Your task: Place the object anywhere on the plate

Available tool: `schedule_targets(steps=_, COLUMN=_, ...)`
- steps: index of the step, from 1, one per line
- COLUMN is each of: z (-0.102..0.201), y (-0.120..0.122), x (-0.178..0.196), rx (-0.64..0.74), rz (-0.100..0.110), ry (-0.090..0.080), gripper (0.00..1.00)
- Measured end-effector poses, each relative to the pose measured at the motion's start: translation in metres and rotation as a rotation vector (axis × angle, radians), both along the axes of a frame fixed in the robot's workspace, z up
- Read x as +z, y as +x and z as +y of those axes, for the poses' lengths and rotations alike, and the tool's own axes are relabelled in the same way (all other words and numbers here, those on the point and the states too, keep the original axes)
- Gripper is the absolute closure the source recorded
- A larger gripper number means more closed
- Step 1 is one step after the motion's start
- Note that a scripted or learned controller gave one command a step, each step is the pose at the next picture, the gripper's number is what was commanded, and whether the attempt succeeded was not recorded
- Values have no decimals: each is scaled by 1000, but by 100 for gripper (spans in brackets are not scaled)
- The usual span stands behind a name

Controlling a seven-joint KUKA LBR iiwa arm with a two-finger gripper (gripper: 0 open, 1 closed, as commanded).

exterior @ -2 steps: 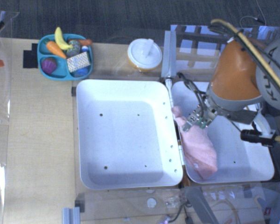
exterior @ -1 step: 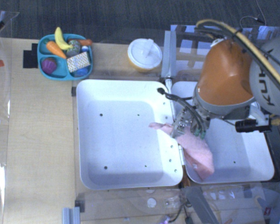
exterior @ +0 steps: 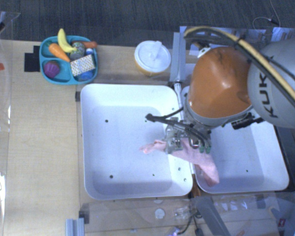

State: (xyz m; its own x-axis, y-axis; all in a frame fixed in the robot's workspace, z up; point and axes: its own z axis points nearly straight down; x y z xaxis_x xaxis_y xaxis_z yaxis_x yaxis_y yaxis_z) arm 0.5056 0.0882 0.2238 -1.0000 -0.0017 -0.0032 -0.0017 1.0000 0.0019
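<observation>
The pincer [exterior: 176, 142] sits at the left bin's [exterior: 113, 102] right edge, on the pink cloth [exterior: 201, 161] draped across both bins; I cannot tell its state (wrist hides it). Grasp underway; next, lifting it toward a plate.

The two bins — left bin [exterior: 113, 132] and right bin [exterior: 255, 156] — look like smooth matt white plastic, the left one dotted with a few small dark holes. The pink thing [exterior: 199, 160] draped over the divide between them looks like soft, limp cloth, crumpled and matt. The arm's orange band [exterior: 219, 85] is glossy, almost polished, with a soft sheen on top; the grey shell beside it looks like smooth painted casing. The bench [exterior: 34, 146] has a pale wood-grain look. The blue plate [exterior: 45, 63] looks like shiny plastic, and the toy food on it too — smooth moulded stuff.
</observation>
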Motion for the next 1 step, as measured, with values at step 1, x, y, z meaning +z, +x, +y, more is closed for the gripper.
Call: schedule_targets(steps=1, z=0, y=0, x=0, rx=-1, rz=-1, ry=0, gripper=0)
